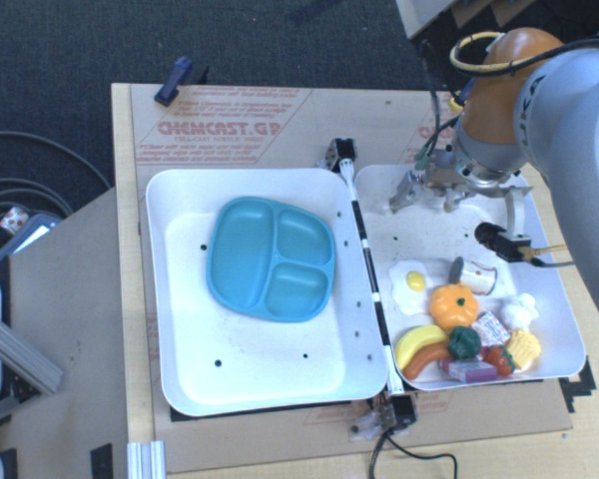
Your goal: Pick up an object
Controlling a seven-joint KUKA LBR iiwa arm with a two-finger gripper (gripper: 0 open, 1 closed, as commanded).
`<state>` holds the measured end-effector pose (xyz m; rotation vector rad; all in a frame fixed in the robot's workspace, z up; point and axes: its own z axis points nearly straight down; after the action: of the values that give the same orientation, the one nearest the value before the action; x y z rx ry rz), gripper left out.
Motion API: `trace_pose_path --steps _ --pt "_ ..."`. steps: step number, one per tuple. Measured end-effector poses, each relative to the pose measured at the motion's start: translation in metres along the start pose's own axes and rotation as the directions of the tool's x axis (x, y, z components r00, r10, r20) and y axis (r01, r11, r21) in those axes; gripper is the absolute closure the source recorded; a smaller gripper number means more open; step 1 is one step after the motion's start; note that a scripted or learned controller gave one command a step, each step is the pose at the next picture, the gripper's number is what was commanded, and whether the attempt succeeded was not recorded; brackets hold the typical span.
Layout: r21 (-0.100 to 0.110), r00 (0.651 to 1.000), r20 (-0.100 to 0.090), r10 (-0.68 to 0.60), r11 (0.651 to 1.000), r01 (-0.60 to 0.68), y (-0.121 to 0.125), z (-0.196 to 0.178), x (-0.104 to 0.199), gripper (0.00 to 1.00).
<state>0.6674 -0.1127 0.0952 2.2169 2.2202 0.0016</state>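
Presently, a blue tray [272, 258] is seen lying in the left bin [180, 362], while toy food is heaped in the right bin [569, 342]: egg [411, 279], orange [453, 306], banana [419, 345] and corn [524, 348]. The gripper [431, 190] is held over that bin's far end, apart from the food; its jaw state cannot be told. "CHEMCAST G.P" is printed on the board [220, 128].

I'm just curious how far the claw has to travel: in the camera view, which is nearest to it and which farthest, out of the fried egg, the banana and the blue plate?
From the gripper, at the right bin's far end:
1. Fried egg, in the right bin, just below it.
2. Banana, near the right bin's near edge.
3. Blue plate, in the left bin.
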Motion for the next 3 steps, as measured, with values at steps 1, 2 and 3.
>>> trace_pose_path --steps 1,2,3 --pt "-0.003 1.0 0.001 0.0 1.0 0.001 0.001 -0.01 0.0 1.0" --pt "-0.002 1.0 0.001 0.0 1.0 0.0 0.001 -0.01 0.0 0.0" --pt "0.007 1.0 -0.003 0.001 1.0 -0.001 -0.001 0.011 0.019 0.0"
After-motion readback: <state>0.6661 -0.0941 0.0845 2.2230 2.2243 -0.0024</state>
